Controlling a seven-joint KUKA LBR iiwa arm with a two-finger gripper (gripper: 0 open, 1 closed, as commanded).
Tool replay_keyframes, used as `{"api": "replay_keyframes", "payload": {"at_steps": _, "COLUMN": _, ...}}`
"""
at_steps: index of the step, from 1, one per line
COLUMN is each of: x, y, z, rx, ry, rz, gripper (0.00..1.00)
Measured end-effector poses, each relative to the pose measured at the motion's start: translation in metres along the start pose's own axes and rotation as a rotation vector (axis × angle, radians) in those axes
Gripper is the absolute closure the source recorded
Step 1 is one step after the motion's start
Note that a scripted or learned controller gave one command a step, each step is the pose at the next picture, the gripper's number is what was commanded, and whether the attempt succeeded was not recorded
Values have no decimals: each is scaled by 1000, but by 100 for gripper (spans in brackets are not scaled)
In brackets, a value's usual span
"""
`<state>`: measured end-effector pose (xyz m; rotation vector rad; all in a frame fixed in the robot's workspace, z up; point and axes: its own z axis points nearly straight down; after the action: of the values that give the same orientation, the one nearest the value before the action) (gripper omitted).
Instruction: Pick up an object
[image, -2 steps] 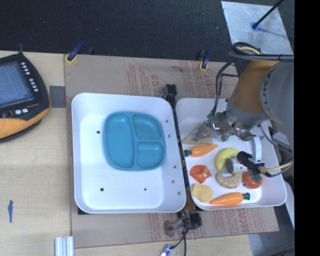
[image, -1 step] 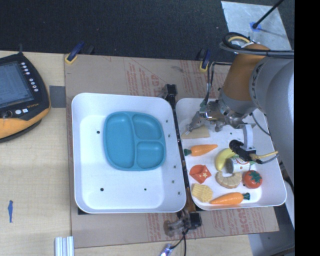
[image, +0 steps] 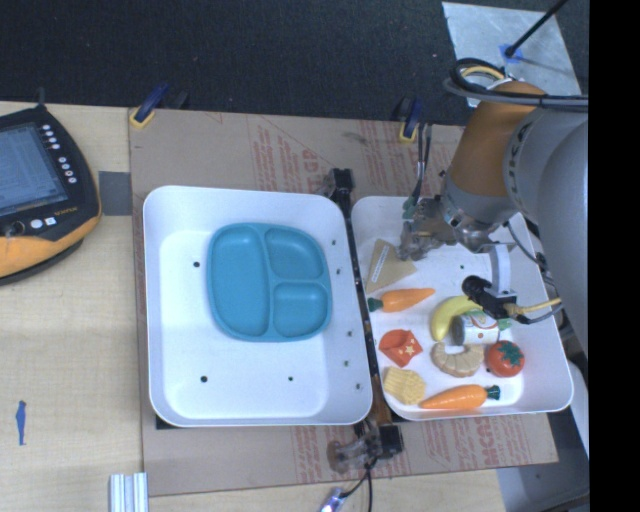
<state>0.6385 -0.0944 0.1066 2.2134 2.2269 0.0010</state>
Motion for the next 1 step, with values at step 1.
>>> {"api": "replay_keyframes", "payload": {"at_steps": 1, "x": 0, "y": 0, "z": 0, "rx": 0, "ry": 0, "rz": 0, "gripper": 0}}
